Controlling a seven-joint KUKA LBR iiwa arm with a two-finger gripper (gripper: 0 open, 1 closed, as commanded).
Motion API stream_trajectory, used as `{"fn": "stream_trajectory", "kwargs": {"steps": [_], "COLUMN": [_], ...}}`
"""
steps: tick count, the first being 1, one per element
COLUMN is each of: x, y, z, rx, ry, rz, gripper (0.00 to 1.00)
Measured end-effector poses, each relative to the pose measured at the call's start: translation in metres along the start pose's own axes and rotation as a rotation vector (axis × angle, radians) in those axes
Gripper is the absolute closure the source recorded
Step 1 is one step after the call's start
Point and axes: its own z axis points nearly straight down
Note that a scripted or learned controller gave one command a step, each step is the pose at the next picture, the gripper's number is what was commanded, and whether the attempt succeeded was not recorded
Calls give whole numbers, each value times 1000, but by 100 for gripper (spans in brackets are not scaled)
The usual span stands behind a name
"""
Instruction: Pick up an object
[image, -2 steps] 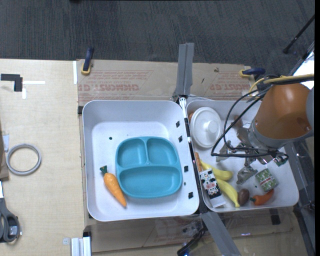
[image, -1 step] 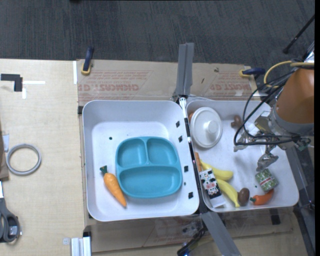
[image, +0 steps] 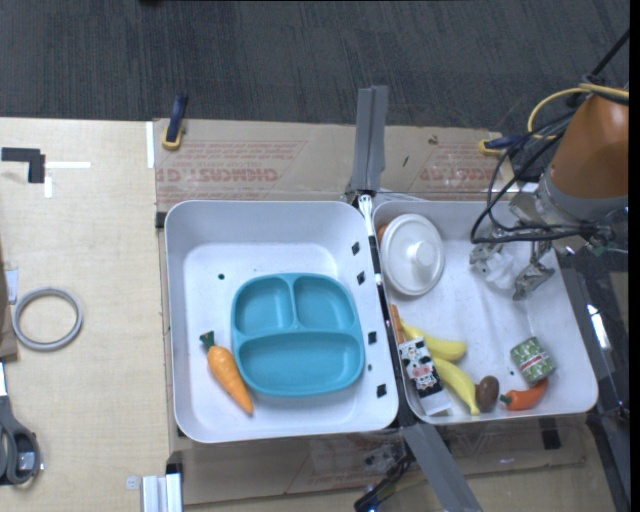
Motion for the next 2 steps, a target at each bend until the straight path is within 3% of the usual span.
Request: {"fn": "stream_trajectory", "kwargs": {"steps": [1,2], "x": [71,107], "y": [62,113], "z": [0,0], "rx": [-1,-2], "ry": [2,3], "rz": [-29,-23], "gripper": [0,0]}}
